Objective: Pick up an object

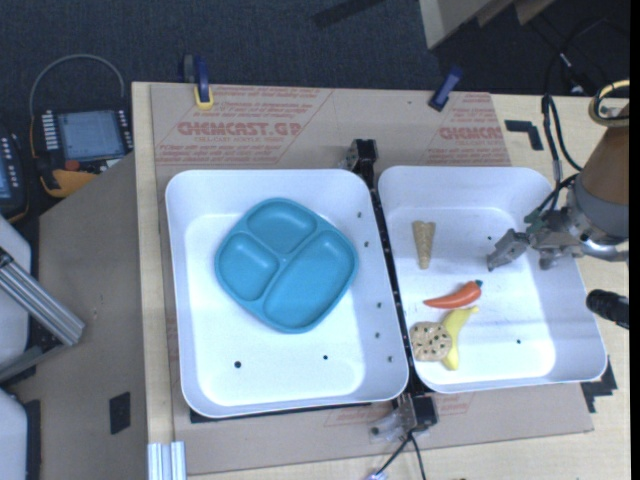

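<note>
Two shallow white bins sit side by side on a cardboard-topped bench. The left bin (190, 308), at centre frame, holds a blue three-compartment plate (287, 265) lying flat. The right bin (560, 353), at right of frame, holds four small items in its left half: a tan ice-cream cone (424, 242) at top, a red chili pepper (453, 295) below it, then a yellow banana (455, 335) touching a chocolate-chip cookie (431, 341) at lower left. The arm (606, 183) enters at the right edge. Its gripper (522, 245) hangs over the right bin's upper right, well apart from the items, fingers spread apart, nothing between them.
</note>
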### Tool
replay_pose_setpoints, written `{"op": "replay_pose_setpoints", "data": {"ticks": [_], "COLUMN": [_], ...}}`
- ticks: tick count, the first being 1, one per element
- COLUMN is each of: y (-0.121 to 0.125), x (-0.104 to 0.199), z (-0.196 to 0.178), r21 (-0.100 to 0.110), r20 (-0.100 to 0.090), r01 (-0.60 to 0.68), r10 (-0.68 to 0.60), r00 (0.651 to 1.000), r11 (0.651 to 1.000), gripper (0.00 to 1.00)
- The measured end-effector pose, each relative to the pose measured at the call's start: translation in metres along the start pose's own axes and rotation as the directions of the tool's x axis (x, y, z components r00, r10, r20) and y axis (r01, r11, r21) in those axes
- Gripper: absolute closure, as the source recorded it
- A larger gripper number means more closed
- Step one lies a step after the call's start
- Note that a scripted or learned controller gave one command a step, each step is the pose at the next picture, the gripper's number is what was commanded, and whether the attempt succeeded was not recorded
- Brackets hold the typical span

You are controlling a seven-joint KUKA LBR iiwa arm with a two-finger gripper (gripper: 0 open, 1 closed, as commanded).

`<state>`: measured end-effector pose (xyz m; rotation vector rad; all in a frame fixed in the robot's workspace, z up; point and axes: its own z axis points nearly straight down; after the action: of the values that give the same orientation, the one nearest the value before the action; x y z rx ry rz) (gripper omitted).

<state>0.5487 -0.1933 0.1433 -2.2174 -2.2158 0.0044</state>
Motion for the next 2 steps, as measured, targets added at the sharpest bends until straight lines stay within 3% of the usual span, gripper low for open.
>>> {"op": "replay_pose_setpoints", "data": {"ticks": [1,2], "y": [-0.001,0.001], "x": [0.001,0.0], "z": [0.054,0.039], "r21": [0.0,-0.008], "r20": [0.0,0.004], "r01": [0.0,0.0], "r10": [0.0,0.0], "r00": [1.0,1.0], "r11": [1.0,1.0], "gripper": [0.0,1.0]}}
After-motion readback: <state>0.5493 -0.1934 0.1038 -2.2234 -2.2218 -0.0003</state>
